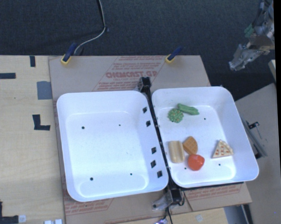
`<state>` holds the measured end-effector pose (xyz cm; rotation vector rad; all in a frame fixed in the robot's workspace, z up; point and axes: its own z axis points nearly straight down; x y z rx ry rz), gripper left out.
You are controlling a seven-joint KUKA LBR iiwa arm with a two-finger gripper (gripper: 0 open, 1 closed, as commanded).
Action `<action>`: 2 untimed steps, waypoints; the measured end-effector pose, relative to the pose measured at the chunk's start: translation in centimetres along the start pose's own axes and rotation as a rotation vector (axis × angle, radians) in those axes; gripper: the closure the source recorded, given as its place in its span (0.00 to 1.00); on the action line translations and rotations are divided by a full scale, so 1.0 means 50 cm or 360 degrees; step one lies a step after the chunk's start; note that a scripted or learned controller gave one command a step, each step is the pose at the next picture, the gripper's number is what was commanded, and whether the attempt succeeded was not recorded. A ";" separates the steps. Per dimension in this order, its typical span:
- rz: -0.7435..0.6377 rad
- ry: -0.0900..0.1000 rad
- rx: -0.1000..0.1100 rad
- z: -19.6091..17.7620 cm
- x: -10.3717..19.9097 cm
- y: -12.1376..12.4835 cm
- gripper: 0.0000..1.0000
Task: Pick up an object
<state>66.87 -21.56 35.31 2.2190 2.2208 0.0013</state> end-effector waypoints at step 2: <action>-0.0003 -0.0007 -0.0021 0.027 0.010 0.003 1.00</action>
